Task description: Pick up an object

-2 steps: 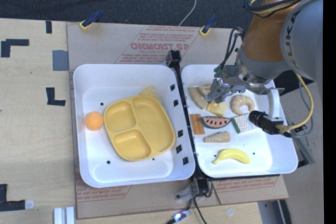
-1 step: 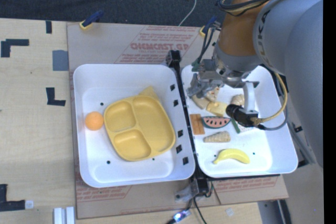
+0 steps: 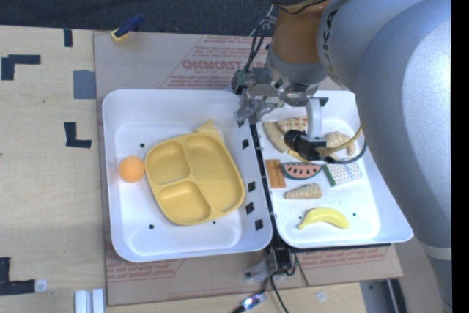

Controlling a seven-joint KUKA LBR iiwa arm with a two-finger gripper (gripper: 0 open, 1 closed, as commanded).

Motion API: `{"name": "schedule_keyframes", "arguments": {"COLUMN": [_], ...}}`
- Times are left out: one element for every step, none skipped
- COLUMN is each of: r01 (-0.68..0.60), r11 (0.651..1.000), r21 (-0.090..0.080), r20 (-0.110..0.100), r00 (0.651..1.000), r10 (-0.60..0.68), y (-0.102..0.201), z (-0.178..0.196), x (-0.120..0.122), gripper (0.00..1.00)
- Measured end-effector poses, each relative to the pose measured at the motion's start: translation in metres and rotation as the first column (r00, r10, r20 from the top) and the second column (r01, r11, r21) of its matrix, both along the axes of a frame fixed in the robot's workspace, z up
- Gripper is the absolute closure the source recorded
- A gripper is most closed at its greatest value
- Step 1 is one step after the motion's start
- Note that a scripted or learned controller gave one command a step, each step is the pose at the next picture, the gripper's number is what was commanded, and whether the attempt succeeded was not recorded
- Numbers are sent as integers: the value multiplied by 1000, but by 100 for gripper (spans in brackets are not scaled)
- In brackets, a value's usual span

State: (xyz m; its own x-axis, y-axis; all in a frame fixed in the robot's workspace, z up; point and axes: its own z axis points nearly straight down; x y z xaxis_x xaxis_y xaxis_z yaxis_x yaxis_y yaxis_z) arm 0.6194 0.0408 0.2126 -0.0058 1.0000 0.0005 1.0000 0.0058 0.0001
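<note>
Beige curved toy food piece (image 3: 276,135): lies in the right shallow white bin (image 3: 388,231), at the bin's far left, close to the wall shared with the left shallow white bin (image 3: 117,128). It is the item nearest the gripper (image 3: 247,113).

Gripper position: above the shared wall between the two bins, near their far edge, just beside the beige curved toy food piece. Nothing is visible in its grasp. Contact with the wall or with any item cannot be confirmed, because the wrist hardware covers this area. Whether the gripper is released or clenched cannot be told from this view.

Other contents, right bin:
- tan bread-like toy piece (image 3: 338,138), to the right of the curved piece
- brown rectangular toy wafer (image 3: 275,174), next to the shared wall
- red and green toy watermelon slice (image 3: 302,171), just beside the wafer
- small green-and-white checkered packet (image 3: 343,173), to the right of the slice
- pale cone-shaped toy piece (image 3: 303,192), lying on its side
- yellow toy banana (image 3: 325,218), nearest the front edge

Contents, left bin:
- yellow plastic three-compartment tray (image 3: 194,179), lying flat at an angle, possibly overlapping a second yellow item at its far corner
- small orange ball (image 3: 132,169), just beside the tray's left edge

Both bins rest on a brown cardboard sheet (image 3: 183,62).
</note>
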Motion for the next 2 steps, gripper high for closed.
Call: {"name": "schedule_keyframes", "arguments": {"r01": [1, 5], "r11": [1000, 1000], "r21": [0, -2], "r20": [1, -1], "r00": [1000, 1000], "r10": [-1, -5], "y": [37, 31], "z": [22, 21], "x": [20, 19], "gripper": [100, 100]}}
